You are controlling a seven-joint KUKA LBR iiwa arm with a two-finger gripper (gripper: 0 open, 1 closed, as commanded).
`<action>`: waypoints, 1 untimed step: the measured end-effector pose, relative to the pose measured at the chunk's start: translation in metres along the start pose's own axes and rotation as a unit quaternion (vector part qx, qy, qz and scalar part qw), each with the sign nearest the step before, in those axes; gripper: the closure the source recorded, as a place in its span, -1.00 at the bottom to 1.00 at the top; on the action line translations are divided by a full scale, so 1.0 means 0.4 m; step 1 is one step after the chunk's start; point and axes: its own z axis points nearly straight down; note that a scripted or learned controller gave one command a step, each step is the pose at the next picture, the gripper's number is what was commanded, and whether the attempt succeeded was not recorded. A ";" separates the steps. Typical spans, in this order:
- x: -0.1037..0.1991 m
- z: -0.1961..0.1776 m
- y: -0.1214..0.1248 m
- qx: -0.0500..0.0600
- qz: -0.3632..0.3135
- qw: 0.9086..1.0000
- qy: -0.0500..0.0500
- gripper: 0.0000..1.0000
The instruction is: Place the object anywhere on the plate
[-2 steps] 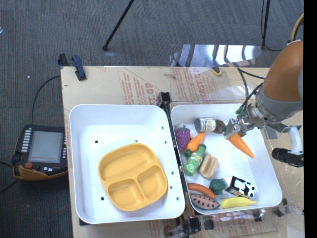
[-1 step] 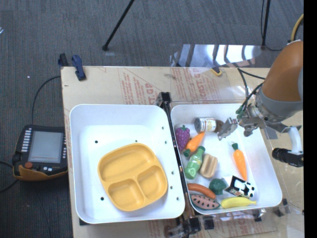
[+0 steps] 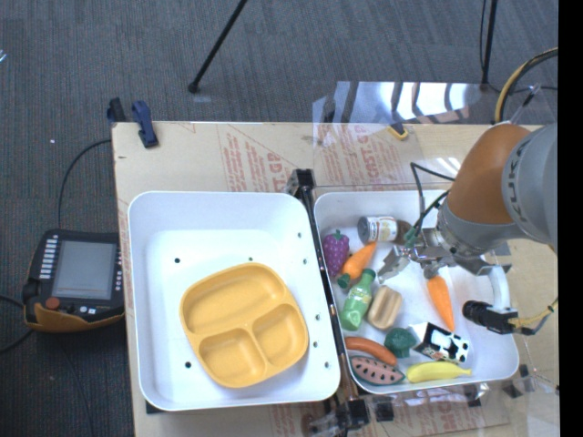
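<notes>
A yellow plate [image 3: 242, 335] with three compartments lies in the left white bin [image 3: 155, 235]. The right bin [image 3: 506, 358] holds several toy foods: an orange carrot [image 3: 440, 300], a second carrot [image 3: 360, 260], a green bottle [image 3: 358, 300], purple grapes [image 3: 335, 248], a can [image 3: 378, 228] and a tan bread piece [image 3: 384, 308]. My gripper [image 3: 407, 262] hangs over the middle of the right bin, between the can and the orange carrot. It is open, with nothing between its fingers.
Along the right bin's front lie a hot dog [image 3: 372, 347], a watermelon slice [image 3: 375, 370], a banana [image 3: 437, 370], a dark green piece [image 3: 401, 340] and a black-and-white item [image 3: 444, 344]. A black divider [image 3: 314, 244] separates the bins. A pendant [image 3: 77, 280] rests left of the bench.
</notes>
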 end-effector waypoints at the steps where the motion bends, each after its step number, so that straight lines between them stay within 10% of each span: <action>1: 0.056 -0.084 -0.049 -0.006 -0.171 0.985 -0.002 -1.00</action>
